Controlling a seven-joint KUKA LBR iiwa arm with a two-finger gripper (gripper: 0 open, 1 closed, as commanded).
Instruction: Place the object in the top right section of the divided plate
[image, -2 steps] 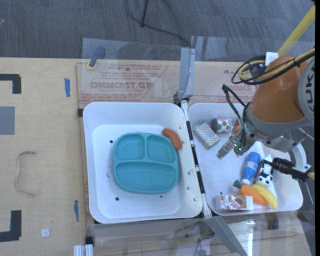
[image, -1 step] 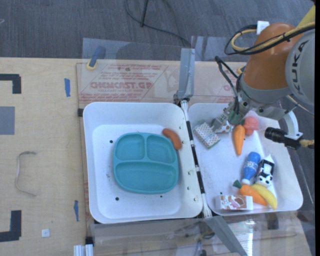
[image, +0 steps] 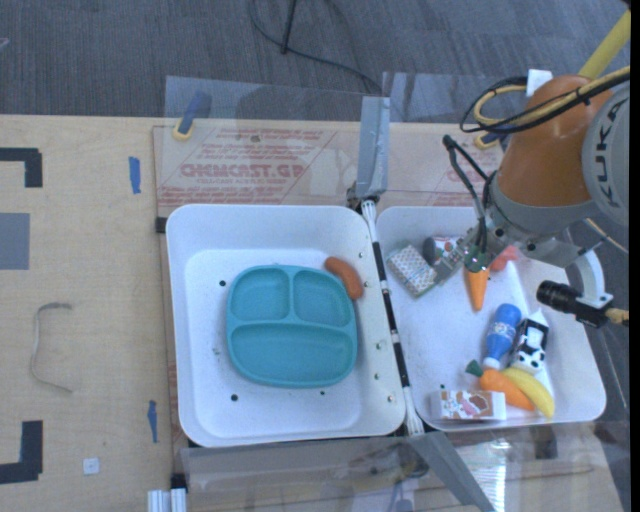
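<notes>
A pale wooden tabletop (image: 90, 250) carries blue and black tape marks, a bent wire (image: 48, 345) at its left, and a clear sheet with red lettering (image: 250, 165) behind the bins. Beyond it lies dark grey carpet (image: 150, 40).

The left bin (image: 195, 400), smooth white plastic with rounded corners, holds a teal plate (image: 292, 327) moulded into three sections. An orange sausage (image: 344, 277) lies on the bin floor just beside the plate's top right corner, outside it.

The right bin (image: 585, 395) holds a patterned grey block (image: 411, 269), a carrot (image: 478, 286), a blue bottle (image: 500, 335), a black-and-white toy (image: 532, 345), a second carrot (image: 505, 388), a banana (image: 532, 390) and a small carton (image: 468, 405).

The gripper (image: 476, 258) hangs over the first carrot's green top; whether its fingers are released or clenched, I cannot tell.
</notes>
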